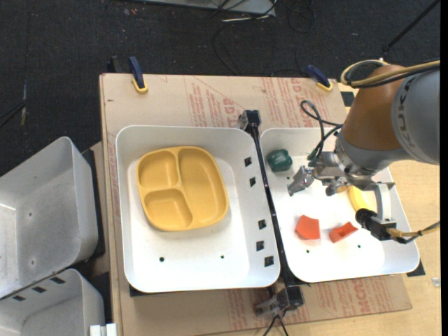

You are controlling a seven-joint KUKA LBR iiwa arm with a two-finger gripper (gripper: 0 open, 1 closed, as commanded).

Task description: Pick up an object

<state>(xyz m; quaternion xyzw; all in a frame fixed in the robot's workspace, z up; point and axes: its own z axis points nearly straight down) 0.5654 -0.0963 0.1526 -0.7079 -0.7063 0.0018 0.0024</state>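
Observation:
In the right bin (350,270) lie a dark green lump (280,160) at the far left corner, an orange block (307,227) and a smaller orange-red wedge (342,232) toward the front. A yellow piece (360,199) lies partly under the arm's wrist. My gripper (317,184) hangs over the middle of this bin, open, its two fingers spread apart with nothing between them. It is to the right of and nearer than the green lump, and above the orange block.
The left bin (196,275) holds a yellow three-compartment plate (183,187). A black divider with clips (262,201) runs between the bins. Grey tubs (35,201) stand off the bench's left side. Clamps (138,75) grip the far edge.

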